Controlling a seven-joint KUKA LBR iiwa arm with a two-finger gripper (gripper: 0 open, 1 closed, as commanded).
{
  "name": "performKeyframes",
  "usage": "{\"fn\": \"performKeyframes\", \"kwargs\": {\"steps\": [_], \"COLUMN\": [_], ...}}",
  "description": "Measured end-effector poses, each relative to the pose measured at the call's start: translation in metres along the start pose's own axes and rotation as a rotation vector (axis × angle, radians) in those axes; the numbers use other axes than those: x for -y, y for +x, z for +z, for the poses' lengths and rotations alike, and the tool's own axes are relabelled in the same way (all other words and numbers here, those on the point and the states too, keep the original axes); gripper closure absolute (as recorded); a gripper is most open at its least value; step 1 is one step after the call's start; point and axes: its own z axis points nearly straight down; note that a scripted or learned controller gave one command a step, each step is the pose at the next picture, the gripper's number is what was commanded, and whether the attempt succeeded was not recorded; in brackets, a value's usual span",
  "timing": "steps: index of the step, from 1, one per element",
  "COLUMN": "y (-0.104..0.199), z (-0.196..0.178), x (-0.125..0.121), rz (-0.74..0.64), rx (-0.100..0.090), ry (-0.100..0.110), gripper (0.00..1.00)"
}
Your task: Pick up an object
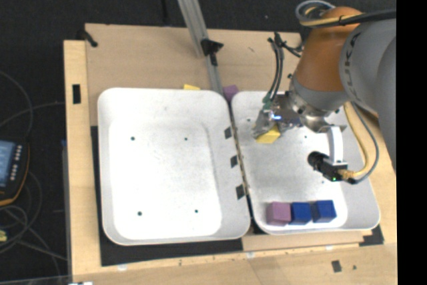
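Note:
In the right bin [300, 170], my gripper [269, 126] hangs over the far left part, pointing down and to the left. A small yellow block [268, 137] sits between its fingertips, and the fingers are shut on it. Along the near edge of the same bin, a purple block [279, 212] and two blue blocks [301, 211] [325, 210] lie in a row.
The left bin [167, 163] lies beside the right one, joined by a ridge with clips. Behind the bins, a small yellow piece [191, 87] and a purple piece [230, 91] rest on the bench. A slanted metal pole [193, 10] rises at the back. A cable loops near the wrist.

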Motion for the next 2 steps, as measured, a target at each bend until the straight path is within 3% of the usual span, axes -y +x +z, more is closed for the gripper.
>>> {"fn": "performKeyframes", "kwargs": {"steps": [2], "y": [0.118], "z": [-0.11], "x": [-0.009], "rz": [0.001], "rx": [0.0], "ry": [0.001], "gripper": [1.0]}}
